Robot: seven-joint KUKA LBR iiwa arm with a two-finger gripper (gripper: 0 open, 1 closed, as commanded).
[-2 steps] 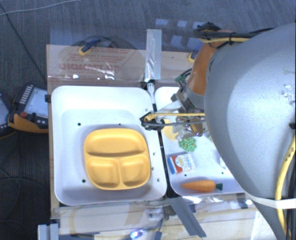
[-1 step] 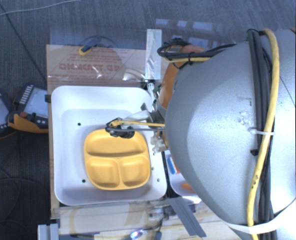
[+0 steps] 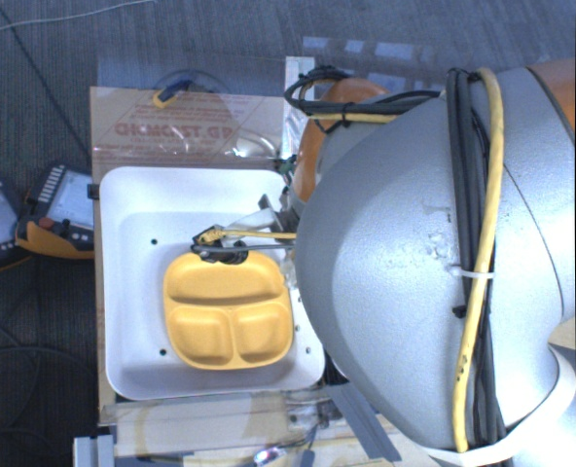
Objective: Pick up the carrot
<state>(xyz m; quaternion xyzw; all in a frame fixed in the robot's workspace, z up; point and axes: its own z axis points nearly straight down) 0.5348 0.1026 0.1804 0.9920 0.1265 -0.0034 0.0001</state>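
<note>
Yellow plastic tray (image 3: 229, 307) (three smooth compartments) lies in white bin (image 3: 132, 222).

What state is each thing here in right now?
Yellow tray: upright, lying flat in the white bin, its three compartments bare.
White bin: sitting level on the bench, holding the tray.
Arm: reaching in from the right over the bench, hiding the other bin.
Handheld controller: lying on the floor, screen up.
</note>
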